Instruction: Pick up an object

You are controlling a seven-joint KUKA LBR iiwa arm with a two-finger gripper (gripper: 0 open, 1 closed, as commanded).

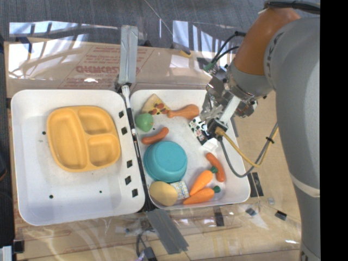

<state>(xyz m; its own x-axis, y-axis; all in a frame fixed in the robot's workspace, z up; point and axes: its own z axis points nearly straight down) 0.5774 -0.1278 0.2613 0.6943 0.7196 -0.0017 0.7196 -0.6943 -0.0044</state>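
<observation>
The right bin (239, 186) holds several toy foods. At its back lie a pizza slice (155, 105) and a brown drumstick (184, 112). A green ball (144, 122) and an orange sausage (154, 136) sit nearer the left wall. A blue bowl (165, 160) is in the middle, with a yellow lemon-like piece (163, 193) in front of it. Two carrots (200, 188) and a small red sausage (216, 166) lie at the front right. My gripper (207, 125) hangs low over the bin's right side, right above a small black-and-white spotted item (197, 128).
The left bin (27, 189) bears a yellow divided tray (82, 137). A grey divider strip (128, 53) runs back between the bins. Cardboard (81, 64) lies behind them. The arm's grey body (293, 91) covers the right side.
</observation>
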